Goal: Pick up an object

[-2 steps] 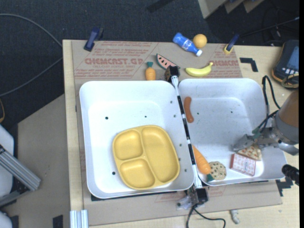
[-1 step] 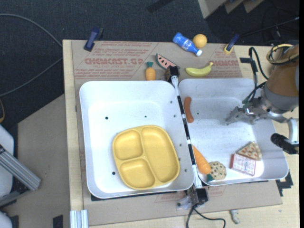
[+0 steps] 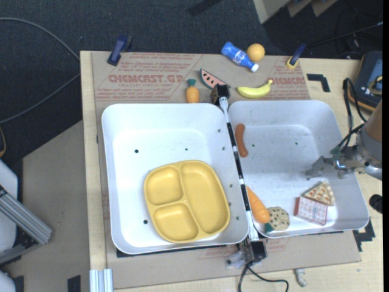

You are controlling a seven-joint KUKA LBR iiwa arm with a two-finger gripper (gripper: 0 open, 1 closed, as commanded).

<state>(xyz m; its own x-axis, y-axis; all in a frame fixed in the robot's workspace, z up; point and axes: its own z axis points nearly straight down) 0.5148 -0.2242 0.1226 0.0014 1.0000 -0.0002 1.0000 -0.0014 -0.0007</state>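
The right bin (image 3: pixel 292 117) holds a brown sausage (image 3: pixel 241 140) by its left wall, an orange carrot (image 3: pixel 258 207) and a speckled cookie (image 3: pixel 278 218) at the front left, and a pizza slice (image 3: pixel 320 193) with a red-and-white packet (image 3: pixel 311 211) at the front right. My gripper (image 3: pixel 331 164) hangs over the right side of this bin, just above and behind the pizza slice, with the grey arm (image 3: pixel 372 142) coming in from the right. I see nothing held by it.
The left bin (image 3: pixel 121 132) carries a yellow divided plate (image 3: pixel 185 199). Behind the bins on the board lie a banana (image 3: pixel 254 90), a blue bottle (image 3: pixel 239 56), an orange (image 3: pixel 256 52), a watermelon slice (image 3: pixel 209 78) and a small carrot toy (image 3: pixel 192 93).
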